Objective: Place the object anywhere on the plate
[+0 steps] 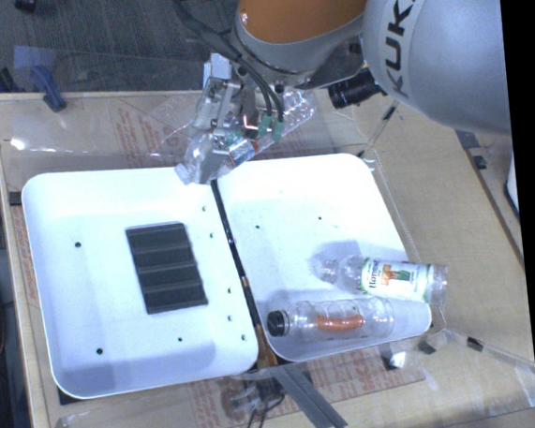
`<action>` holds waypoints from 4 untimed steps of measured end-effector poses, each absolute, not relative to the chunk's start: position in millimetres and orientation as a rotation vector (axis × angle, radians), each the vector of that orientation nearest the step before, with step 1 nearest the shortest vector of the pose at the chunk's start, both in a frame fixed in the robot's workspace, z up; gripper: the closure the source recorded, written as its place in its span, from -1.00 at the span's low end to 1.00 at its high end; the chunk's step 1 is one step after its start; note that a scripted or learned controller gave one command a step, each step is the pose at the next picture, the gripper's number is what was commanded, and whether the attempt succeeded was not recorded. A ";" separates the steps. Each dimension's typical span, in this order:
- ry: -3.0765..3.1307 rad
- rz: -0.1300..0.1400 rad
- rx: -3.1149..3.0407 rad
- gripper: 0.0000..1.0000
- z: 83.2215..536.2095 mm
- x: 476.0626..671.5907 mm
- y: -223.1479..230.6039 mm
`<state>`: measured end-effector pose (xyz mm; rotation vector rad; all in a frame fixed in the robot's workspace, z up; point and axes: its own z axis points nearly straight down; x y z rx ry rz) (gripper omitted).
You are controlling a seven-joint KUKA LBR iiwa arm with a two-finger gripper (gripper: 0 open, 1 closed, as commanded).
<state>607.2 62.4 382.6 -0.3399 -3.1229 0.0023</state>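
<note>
A dark ribbed rectangular plate [166, 267] lies flat in the middle of the left bin [61, 219]. Two clear plastic bottles lie on their sides in the right bin [294, 196], near its front right corner. One bottle has a green and orange label [387, 277] and leans on the right wall. The other has a black cap [329, 318] and rests along the front wall. My gripper [198, 161] hangs over the back edge of the bins, just above the divider between them, far from both bottles and behind the plate. Nothing shows in its grasp.
The grey arm with its orange band [304, 7] reaches in from the top right, with cables and a wrist mount [258, 120] over the back rim. A thin dark divider [234, 259] runs between the bins. Clear plastic sheeting covers the bench around them.
</note>
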 end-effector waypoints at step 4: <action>-3.102 0.002 -0.488 -1.00 279.4 476.7 108.0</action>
